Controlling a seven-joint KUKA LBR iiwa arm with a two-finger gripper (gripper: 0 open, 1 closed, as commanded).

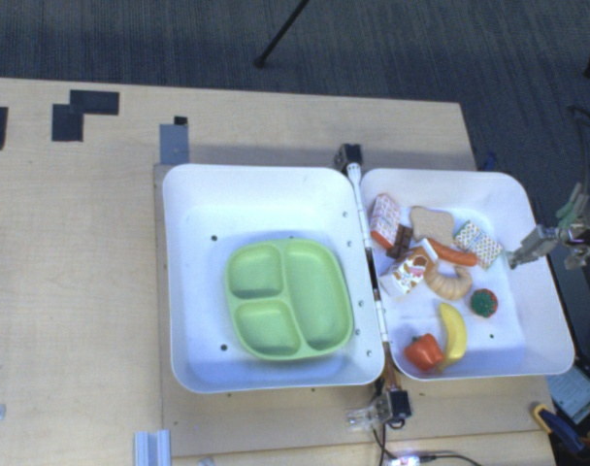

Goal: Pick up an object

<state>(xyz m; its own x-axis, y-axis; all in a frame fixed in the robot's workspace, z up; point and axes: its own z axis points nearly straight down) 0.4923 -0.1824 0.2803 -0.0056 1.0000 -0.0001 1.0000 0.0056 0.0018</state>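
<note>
- The yellow banana (454, 330) lies in the right bin (528, 357), near its front; its long axis runs from back to front, slightly curved.
- Around it: a red pepper (423, 351) touching its lower end, a green-red strawberry (483, 302), a bread slice (432, 224), a pretzel-like roll (449, 282), an orange carrot (451, 253) and small printed packets (408, 274).
- The left bin (193, 260) holds a smooth green plate (288, 299) with three compartments.
- The gripper (528, 250) is at the right bin's right rim; I cannot tell how it stands.

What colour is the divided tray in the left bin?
Light green, seen plainly in the camera view: the tray sits inside the white left bin.
</note>
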